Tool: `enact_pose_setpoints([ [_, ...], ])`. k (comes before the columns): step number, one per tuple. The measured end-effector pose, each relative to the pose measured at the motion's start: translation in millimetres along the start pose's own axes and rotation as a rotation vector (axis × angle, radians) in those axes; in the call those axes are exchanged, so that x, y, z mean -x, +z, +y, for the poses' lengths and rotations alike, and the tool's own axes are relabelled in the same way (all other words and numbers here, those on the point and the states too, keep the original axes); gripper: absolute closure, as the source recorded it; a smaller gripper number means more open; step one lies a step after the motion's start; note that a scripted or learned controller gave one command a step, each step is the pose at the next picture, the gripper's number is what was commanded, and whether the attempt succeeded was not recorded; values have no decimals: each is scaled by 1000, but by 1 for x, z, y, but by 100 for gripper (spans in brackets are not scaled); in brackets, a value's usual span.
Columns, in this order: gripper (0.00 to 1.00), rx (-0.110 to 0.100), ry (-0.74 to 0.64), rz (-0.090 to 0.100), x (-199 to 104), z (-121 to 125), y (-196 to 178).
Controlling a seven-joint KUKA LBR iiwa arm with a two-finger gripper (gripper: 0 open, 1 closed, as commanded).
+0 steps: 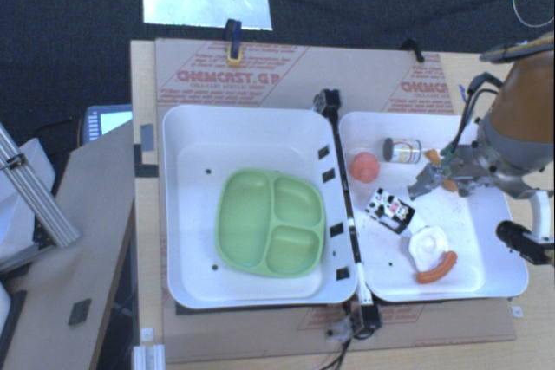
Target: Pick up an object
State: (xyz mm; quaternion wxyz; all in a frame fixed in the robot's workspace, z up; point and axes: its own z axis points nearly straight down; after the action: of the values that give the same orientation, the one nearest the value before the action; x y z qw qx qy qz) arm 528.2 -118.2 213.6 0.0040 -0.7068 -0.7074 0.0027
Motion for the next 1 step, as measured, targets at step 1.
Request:
enact_pose_setpoints([
  [1,0,10,-2,-2,0,2,-5],
])
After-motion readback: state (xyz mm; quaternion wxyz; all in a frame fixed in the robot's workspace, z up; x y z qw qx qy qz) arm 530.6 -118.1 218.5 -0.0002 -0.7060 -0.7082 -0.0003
